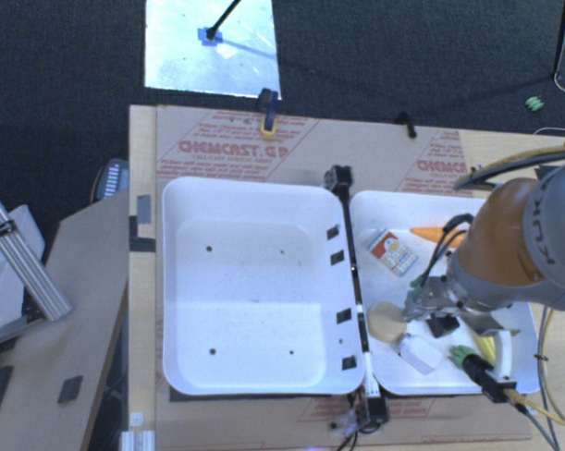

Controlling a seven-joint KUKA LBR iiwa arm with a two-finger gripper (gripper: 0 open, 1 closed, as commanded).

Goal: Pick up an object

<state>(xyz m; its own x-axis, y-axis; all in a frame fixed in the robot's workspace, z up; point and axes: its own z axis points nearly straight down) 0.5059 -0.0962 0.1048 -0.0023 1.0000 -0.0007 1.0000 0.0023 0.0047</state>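
Observation:
My gripper point(420, 305) hangs low over the middle of the right bin point(376, 207), coming in from the right under the grey wrist and orange band. Just to its lower left lies a tan round disc point(385, 322), close to the gripper tip. A white block point(419, 355) lies below the gripper near the bin's front wall. Toward the back of the bin lies a small red, white and blue box point(393, 252), with an orange carrot-like piece point(428, 233) behind it. Nothing can be seen held at the gripper tip.
A green piece point(461, 353) and a yellow piece point(487, 347) lie at the front right of the right bin, partly under the arm. The left bin point(170, 262) sits beside it, with a black-clipped divider point(350, 269) between the two.

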